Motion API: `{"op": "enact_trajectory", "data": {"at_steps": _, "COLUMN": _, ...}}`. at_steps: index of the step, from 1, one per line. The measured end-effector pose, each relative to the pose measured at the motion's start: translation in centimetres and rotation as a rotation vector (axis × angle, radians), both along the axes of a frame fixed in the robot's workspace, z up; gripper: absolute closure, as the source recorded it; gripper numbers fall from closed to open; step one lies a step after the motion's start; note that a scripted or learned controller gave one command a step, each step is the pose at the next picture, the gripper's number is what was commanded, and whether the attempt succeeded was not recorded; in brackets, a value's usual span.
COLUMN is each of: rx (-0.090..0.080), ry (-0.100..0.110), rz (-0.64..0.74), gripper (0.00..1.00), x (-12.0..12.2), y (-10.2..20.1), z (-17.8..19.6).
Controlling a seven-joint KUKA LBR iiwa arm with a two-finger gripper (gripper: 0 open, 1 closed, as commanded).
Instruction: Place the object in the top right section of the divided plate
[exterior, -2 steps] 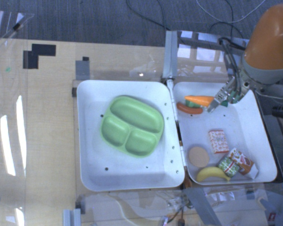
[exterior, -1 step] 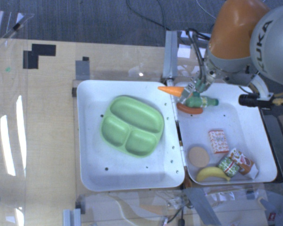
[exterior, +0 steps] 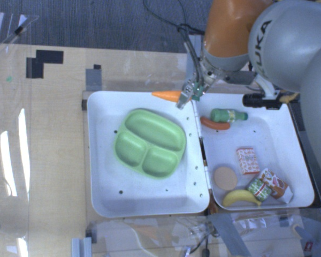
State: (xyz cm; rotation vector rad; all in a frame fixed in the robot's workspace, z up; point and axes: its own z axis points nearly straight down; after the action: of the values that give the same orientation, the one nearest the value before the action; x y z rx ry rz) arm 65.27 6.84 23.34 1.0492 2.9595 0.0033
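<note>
Orange carrot (exterior: 166, 96) clamped in the end effector (exterior: 185, 96), hovering at one o'clock of the green divided plate (exterior: 150, 143).

Green divided plate (exterior: 150, 143) in left bin (exterior: 104, 191), pincer (exterior: 186, 96) nr carrot (exterior: 166, 96) at bin's top edge, arm (exterior: 273, 36) top right

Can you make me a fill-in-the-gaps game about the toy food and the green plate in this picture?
1. The green plastic divided plate lies in the ______ white bin.
2. The orange toy carrot lies at the far rim of that bin, right beside the robot's gripper, outside the ______.
3. The yellow toy banana lies in the right white bin, next to a round tan ______.
4. The small green toy bottle lies on its ______.

Missing words: left; plate; disc; side
</note>
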Motion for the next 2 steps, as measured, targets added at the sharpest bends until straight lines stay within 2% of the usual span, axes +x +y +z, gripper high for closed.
{"op": "enact_trajectory", "data": {"at_steps": 1, "rx": -0.001, "ry": -0.002, "rz": 0.126, "gripper": 1.00, "x": -0.6, "y": 1.9, "z": 5.9}}
{"op": "enact_trajectory", "data": {"at_steps": 2, "rx": -0.002, "ry": -0.004, "rz": 0.303, "gripper": 1.00, "x": 0.6, "y": -2.9, "z": 16.0}}
